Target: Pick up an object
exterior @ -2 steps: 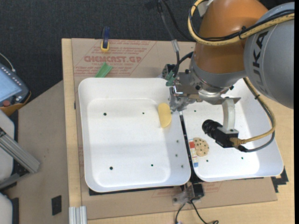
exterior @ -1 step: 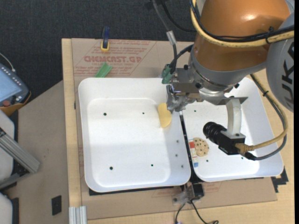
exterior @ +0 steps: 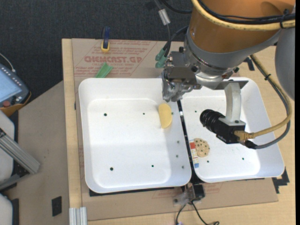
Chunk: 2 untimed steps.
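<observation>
Looming orange-banded arm (exterior: 243,13) poises its gripper (exterior: 172,93) just above the yellow piece (exterior: 165,115) in the left bin (exterior: 93,139) (jaw state unreadable), seemingly for a grasp.

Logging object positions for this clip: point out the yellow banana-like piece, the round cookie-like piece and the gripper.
yellow banana-like piece (exterior: 165,116), camera view, middle of its body, in the left bin.
round cookie-like piece (exterior: 201,147), camera view, centre of its dotted face, in the right bin.
gripper (exterior: 171,95), camera view, its lower tip above the yellow piece.

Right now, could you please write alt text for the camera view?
The robot's gripper hangs just above a yellow object at the left bin's right edge. A round cookie-like item lies in the right bin.
</observation>
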Tool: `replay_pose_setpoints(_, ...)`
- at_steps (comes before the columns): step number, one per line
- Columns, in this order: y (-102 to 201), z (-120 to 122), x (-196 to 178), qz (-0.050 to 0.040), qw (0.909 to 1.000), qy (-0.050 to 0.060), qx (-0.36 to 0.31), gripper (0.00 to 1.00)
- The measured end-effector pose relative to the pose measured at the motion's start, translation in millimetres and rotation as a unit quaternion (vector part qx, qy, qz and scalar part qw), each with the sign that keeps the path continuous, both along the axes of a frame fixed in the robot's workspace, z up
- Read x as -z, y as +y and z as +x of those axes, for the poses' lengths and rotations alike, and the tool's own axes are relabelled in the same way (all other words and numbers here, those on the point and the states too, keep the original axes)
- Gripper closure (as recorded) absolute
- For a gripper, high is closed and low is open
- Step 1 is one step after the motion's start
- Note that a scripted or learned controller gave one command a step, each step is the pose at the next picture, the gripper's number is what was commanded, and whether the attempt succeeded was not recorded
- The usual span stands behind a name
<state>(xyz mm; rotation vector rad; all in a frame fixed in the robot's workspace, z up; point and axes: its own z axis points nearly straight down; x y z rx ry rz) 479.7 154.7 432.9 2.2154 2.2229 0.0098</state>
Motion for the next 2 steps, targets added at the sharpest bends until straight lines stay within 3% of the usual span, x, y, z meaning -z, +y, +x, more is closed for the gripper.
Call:
replay_pose_setpoints(1,-1,0,-8,-0.0010,1.0000,0.001,0.000,1.00)
replay_pose_setpoints(2,23,-1,25,-0.0016,1.0000,0.006,0.001,1.00)
